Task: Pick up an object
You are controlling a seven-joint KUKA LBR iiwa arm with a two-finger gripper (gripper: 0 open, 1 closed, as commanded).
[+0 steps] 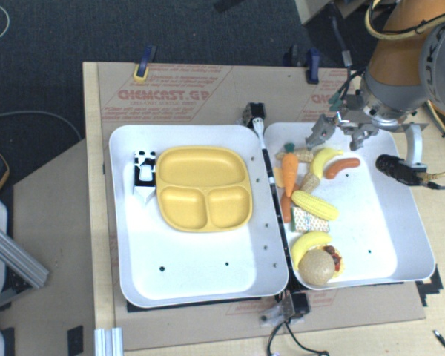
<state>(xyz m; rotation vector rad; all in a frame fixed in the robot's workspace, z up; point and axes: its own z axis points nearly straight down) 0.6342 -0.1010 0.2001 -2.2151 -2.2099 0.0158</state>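
Red print on brown board [208,87] atop bench, behind left bin: reads approx. "CHEMCAST GP", seen upside-down/mirrored, so letters uncertain; same red print repeats at right near arm, partly hidden, not legible; smaller red line under it too blurred to read; no other readable txt.

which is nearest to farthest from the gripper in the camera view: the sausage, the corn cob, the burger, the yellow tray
From the gripper, at the right bin's far edge:
1. sausage, just below it in the right bin.
2. corn cob, mid right bin, toward the divider.
3. burger, at the right bin's near edge.
4. yellow tray, in the left bin.
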